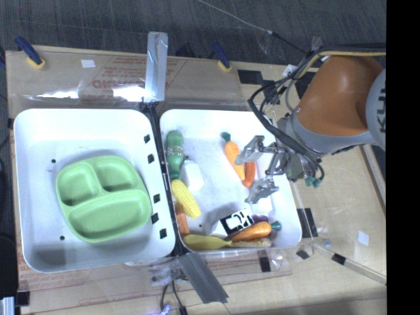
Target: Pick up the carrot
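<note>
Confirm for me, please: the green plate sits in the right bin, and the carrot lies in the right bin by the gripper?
Not quite. The camera view shows the green plate in the left bin. The carrot does lie in the right bin by the gripper.

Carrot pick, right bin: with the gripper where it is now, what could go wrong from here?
1. The open two-finger gripper straddles the orange carrot with a green top, which lies against a short orange-red piece; the fingers might close on both, or on the wrong one.
2. A second orange carrot lies near the white right bin's front wall and could be mistaken for the target.
3. The carrot's tapered shape might slip out as the fingers close.
</note>
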{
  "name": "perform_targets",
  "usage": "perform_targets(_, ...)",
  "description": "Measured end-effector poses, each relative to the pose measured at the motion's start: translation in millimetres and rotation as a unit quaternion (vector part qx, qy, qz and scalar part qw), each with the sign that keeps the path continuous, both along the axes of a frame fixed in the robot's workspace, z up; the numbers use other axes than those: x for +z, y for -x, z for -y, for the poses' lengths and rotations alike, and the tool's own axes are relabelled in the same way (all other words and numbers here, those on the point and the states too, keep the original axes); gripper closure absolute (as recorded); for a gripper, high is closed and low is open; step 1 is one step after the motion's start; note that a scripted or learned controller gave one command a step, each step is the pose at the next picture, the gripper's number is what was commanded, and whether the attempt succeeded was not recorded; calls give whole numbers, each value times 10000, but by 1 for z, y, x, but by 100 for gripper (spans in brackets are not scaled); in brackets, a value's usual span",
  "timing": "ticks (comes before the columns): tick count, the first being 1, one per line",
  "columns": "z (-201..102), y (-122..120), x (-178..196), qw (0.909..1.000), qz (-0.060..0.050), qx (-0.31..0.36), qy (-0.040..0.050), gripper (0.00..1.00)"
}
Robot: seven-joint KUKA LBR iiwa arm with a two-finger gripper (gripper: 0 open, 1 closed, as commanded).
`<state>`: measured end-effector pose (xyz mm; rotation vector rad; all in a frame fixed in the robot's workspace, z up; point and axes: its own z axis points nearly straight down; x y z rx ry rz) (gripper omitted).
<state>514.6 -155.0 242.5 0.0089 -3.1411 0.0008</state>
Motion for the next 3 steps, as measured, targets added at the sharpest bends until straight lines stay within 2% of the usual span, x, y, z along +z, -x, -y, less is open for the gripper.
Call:
perform_targets(1, 6, -37, -146, 9951, -68, -988, -17, 0)
perform_targets(2, 5, -43, -130, 9955, 3, -942, -3, 100)
perform_targets(3, -31, -95, -74, 9909, 32, -1346, -6, 100)
